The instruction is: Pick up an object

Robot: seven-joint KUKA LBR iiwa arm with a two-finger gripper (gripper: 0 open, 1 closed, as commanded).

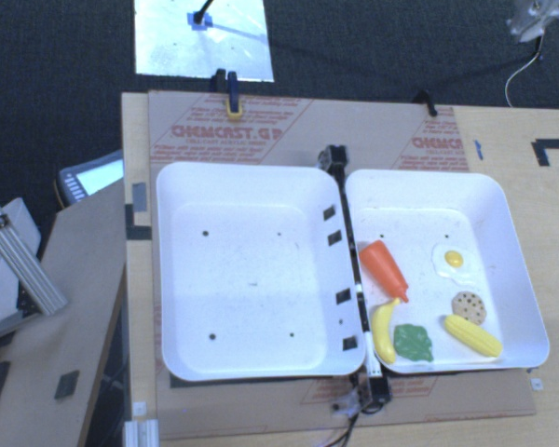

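Well below and left of the fingers, whose spread I cannot tell, the right bin holds a carrot, banana, green leaf, fried egg, cookie and corn cob.

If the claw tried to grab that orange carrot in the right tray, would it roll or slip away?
Probably a little. The carrot looks like smooth, glossy plastic, so it may slip. Its tapered, rounded body could roll, though the banana near its lower end might stop it.
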